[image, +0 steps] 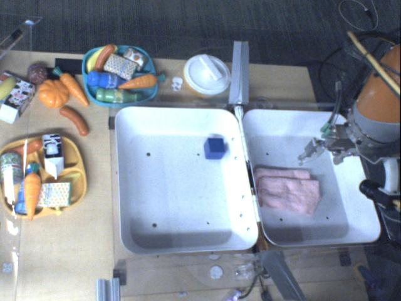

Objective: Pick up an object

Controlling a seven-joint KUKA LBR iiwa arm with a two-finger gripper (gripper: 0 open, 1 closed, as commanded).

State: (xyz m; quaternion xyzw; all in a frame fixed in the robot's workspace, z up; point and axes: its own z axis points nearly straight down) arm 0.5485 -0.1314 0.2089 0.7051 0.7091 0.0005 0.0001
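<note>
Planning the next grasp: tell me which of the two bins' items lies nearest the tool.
The pink cloth in the right bin, just below the tool. The blue cube sits in the left bin, farther away.

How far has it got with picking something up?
Nothing looks picked up yet. The blue cube lies in the left bin, the pink cloth in the right bin. The gripper hovers above the cloth's bin. Descending, grasping and lifting remain.

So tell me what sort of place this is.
Most likely a robotics lab's grasping test bench: two shallow white bins side by side, a grey arm with an orange band reaching in, and plastic toy food in a yellow tray as props.
</note>
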